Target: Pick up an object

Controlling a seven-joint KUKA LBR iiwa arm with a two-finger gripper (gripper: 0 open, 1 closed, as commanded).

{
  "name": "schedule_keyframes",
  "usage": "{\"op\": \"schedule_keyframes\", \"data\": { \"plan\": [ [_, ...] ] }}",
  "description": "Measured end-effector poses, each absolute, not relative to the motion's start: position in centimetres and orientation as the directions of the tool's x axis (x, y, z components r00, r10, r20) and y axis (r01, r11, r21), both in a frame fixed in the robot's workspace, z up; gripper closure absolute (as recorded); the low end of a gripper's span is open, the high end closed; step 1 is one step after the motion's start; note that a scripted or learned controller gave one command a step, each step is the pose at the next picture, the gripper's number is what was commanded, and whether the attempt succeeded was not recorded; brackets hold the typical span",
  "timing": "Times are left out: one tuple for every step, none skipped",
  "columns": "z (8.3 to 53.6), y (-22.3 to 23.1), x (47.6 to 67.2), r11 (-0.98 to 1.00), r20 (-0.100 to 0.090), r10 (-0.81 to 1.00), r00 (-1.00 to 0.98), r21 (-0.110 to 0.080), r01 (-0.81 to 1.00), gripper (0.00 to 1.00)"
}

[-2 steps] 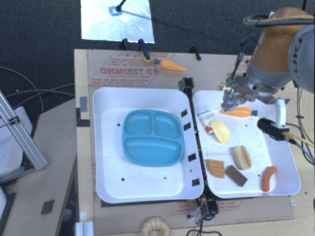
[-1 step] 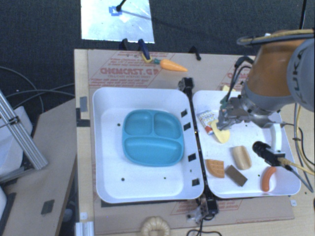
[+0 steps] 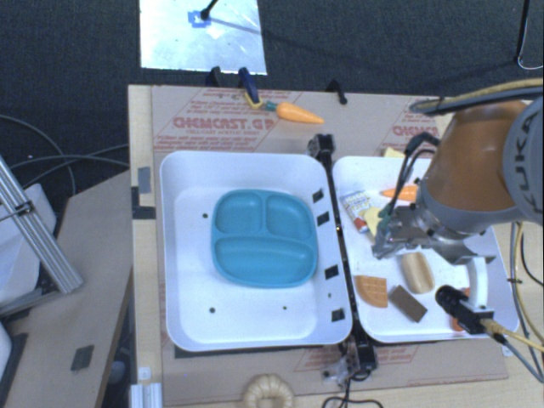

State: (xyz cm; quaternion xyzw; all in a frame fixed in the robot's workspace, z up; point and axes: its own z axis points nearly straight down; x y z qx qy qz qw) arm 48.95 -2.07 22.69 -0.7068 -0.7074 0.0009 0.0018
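A: Where is the gripper right now?

B: Low inside the right bin, toward its nine o'clock edge, beside the divider where the two bins meet. The arm covers the bin's upper right, coming in from three o'clock, which is probably why it works the near-left clutter.

A: Grasping anything?

B: I cannot tell. The wrist housing blocks the tips, and nothing shows between them.

A: What could it be after?

B: Several candidates crowd it. A small tube-like item with red and yellow lies at the gripper's eleven o'clock, touching or nearly so. A tan bread-like roll sits just at its four o'clock. An orange cracker-like piece lies at six o'clock, with a brown block beside that. An orange carrot-shaped piece peeks out at one o'clock.

A: And the left bin?

B: It holds a blue divided plate at its centre, well apart from the gripper. A toy carrot lies on the cardboard at twelve o'clock, outside both bins.

A: So the pick?

B: Not yet shown as done, I'd judge; the tight cluster risks a miss.
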Motion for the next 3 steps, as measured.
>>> {"op": "schedule_keyframes", "data": {
  "plan": [
    [21.9, -2.1, 50.4, 0.001, 0.0, 1.0, -0.001, 0.001, 1.0, 1.0],
    [23.4, -1.6, 49.3, 0.004, 0.001, 1.0, -0.004, 0.003, 1.0, 1.0],
    [23.3, -1.4, 49.3, 0.003, 0.001, 1.0, -0.003, 0.002, 1.0, 1.0]
  ]
}}
